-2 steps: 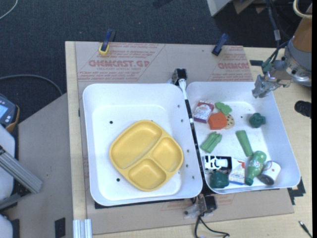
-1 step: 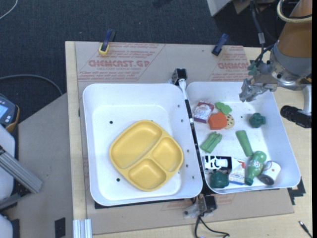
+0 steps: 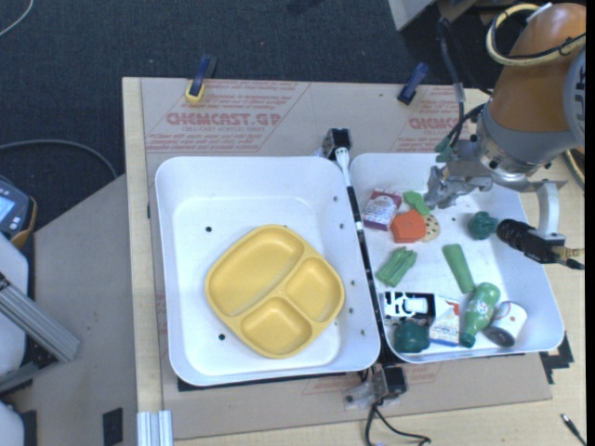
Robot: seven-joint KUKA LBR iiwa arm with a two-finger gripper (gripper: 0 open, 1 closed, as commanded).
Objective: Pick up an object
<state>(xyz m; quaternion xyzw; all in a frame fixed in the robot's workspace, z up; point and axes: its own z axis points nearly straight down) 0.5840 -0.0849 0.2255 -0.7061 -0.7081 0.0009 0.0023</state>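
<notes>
Two white bins side by side, yellow divided tray [image 3: 274,291] in the left bin [image 3: 177,249], jaws [image 3: 444,193] low over the right bin [image 3: 548,319], just right of an orange toy [image 3: 407,227] among scattered items, jaw state unclear

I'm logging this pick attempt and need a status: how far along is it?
Done: the arm has reached over the right bin, its gripper low near the orange object. In hand: nothing visible between its fingers. Left: grasp and lift; the objects lie in that bin, and the yellow tray sits in the left bin.
</notes>
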